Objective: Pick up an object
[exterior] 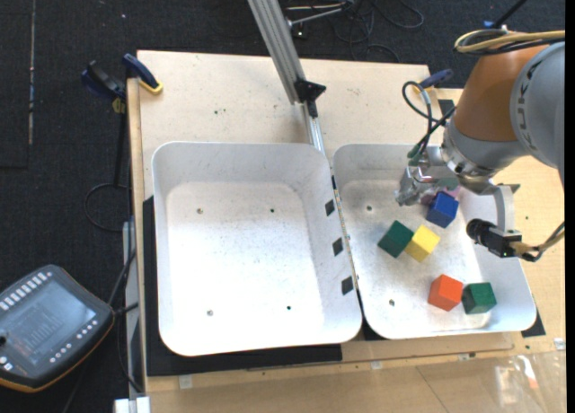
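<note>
All five blocks are kept in the right bin [508, 317]; the left bin [180, 178] is used for nothing at this moment, so any pick has to be made on the right. The gripper [415, 188] is seen low in the far part of the right bin, just left of the blue block [442, 210], with the arm [503, 97] brought in from the right and bent over the bin's far corner. Whether the tool is released or clenched cannot be told: it is small and partly masked by the wrist and cables, and no block can be made out inside it. The blue block is judged the likeliest target, since it is the nearest one, just beside or touching the tool; which of the two cannot be settled. A dark green block [394, 240] and a yellow block [424, 242] are set touching, near the bin's middle. An orange block [446, 293] and a second green block [479, 297] are paired near the front rim. Pairs packed that tight are judged harder to grab cleanly; the blue block stands apart from the others, which probably explains the approach. Nothing is lifted yet, by the look of it.
</note>
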